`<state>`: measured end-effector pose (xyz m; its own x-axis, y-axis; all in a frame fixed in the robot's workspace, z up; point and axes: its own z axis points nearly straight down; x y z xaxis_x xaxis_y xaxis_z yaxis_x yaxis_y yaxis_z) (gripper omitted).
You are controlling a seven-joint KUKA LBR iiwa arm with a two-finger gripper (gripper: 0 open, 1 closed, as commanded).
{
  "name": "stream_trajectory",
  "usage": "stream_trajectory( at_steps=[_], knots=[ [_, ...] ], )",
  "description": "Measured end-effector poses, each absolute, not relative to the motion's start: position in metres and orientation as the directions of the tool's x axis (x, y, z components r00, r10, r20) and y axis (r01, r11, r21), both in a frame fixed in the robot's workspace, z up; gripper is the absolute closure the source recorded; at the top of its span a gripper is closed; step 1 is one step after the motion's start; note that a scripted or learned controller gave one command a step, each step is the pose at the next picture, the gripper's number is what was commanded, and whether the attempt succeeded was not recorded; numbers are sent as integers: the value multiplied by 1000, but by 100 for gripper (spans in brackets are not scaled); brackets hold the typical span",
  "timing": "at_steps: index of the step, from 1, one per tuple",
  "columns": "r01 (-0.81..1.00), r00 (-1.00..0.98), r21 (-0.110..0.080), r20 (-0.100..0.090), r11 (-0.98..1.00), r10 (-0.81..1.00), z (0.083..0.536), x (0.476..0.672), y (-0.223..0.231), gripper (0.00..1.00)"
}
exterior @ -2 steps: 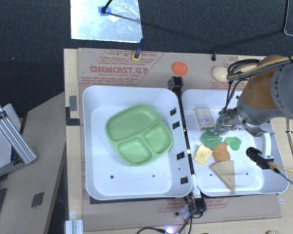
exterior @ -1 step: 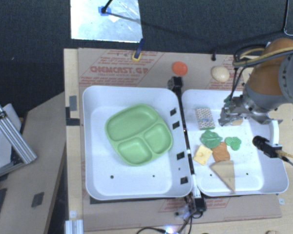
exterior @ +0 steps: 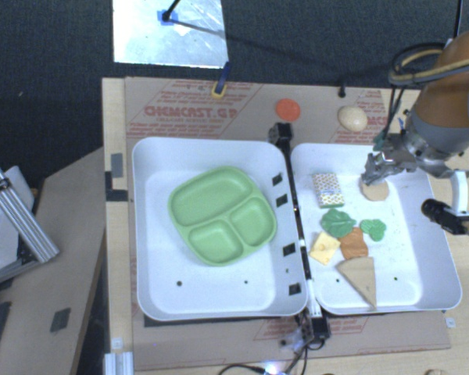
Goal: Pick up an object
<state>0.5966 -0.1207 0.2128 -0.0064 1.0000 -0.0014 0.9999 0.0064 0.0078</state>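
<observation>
Gripper low in right bin, far side, just above tan disc; grip state unclear. Green tray in left bin.

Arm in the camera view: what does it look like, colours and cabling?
Grey arm with an orange band above the wrist. Black and yellowish cables loop over its upper side. The tool is a compact grey metal block with dark parts.

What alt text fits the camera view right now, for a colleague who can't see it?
The gripper hangs over a tan disc in the right bin, near other toy foods. The left bin holds a green divided plate.
</observation>
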Motion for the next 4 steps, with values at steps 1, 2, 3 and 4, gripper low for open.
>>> stream_trajectory(
  at_steps=[1,2,3,4],
  knots=[
    [1000,-6,4,-1,6,1000,225,598,-121,100],
    [1000,-8,-1,2,8,1000,215,569,-78,100],
    [1000,-9,0,2,9,1000,229,545,-32,100],
    [1000,-8,-2,2,8,1000,231,507,-2,100]
  ],
)
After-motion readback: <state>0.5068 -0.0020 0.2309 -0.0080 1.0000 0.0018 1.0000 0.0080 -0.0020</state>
